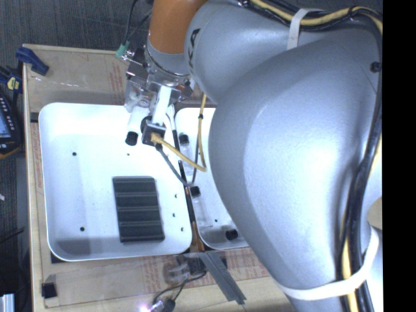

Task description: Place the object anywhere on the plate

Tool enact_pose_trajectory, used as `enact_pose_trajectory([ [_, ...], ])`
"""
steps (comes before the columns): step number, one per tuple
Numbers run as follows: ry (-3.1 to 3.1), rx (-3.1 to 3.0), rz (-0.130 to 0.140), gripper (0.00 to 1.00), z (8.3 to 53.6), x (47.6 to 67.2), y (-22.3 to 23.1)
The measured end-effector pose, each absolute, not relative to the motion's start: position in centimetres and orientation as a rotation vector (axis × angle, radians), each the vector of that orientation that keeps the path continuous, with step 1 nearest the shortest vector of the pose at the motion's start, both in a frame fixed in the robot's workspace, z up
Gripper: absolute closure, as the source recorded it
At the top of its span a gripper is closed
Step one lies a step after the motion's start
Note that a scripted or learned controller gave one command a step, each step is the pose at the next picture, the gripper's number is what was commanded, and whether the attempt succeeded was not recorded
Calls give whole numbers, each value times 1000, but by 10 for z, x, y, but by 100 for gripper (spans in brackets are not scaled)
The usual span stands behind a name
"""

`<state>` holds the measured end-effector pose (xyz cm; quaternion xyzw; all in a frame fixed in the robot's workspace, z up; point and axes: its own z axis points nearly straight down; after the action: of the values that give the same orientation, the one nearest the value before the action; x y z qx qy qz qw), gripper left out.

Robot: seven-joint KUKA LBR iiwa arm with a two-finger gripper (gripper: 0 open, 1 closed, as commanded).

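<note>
A dark grey ribbed rectangular plate (138, 208) lies flat in the left bin (71, 129), toward its near right side. My gripper (138, 101) hangs over the far right edge of that bin, well beyond the plate and slightly to its right. Whether anything is between its fingers is hidden by the wrist hardware. The orange band (170, 15) and the large grey arm (292, 155) reach in from the right.
The arm covers most of the right bin (207, 229); only its left strip shows. A yellow cable loops down over the divide between the bins. A blue clamp (31, 60) sits at the bench's far left corner, and metal brackets (214, 275) lie along the near edge.
</note>
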<state>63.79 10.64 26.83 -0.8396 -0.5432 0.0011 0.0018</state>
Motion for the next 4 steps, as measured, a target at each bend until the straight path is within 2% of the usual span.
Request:
enact_pose_trajectory([
  [1, -1982, -2433, 11, 100, 111, 577, 126],
  [2, -1584, -2714, -10, 100, 97, 546, 164],
  [3, -1463, -2777, 6, 100, 204, 477, 136],
  [4, -1463, -2777, 7, 0, 204, 477, 136],
])
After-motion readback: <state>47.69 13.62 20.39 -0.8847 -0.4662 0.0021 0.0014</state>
